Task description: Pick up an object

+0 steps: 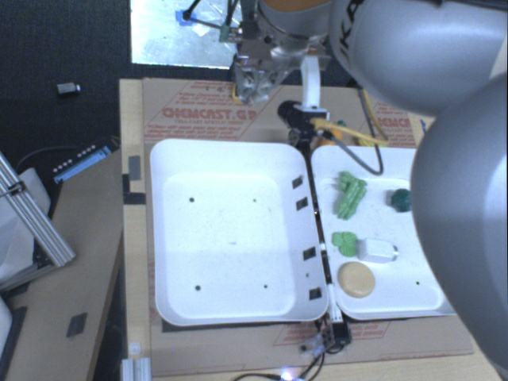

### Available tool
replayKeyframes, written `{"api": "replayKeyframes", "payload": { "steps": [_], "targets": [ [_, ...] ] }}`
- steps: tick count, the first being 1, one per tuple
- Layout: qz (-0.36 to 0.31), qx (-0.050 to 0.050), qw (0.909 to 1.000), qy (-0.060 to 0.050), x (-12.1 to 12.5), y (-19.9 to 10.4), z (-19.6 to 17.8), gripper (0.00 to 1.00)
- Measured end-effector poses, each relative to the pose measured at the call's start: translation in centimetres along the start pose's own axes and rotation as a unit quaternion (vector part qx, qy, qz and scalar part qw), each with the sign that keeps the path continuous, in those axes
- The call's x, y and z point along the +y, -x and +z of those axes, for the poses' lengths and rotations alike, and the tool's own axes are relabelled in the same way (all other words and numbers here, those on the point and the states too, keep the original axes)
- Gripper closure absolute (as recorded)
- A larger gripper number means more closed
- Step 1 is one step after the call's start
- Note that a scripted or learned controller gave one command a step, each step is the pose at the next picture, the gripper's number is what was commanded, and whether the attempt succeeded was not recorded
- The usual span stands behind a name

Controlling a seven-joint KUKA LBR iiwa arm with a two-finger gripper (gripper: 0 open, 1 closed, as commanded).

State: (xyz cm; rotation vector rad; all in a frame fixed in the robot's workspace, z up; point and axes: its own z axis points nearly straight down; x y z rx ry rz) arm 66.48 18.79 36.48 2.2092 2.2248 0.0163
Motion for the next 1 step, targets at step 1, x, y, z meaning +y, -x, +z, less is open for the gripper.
{"api": "replayKeyframes", "payload": {
  "steps": [1],
  "targets": [
    [-0.003, -0.001, 0.9999, -0.010, -10.86, -5.18, 4.90, 1.00]
  ]
}}
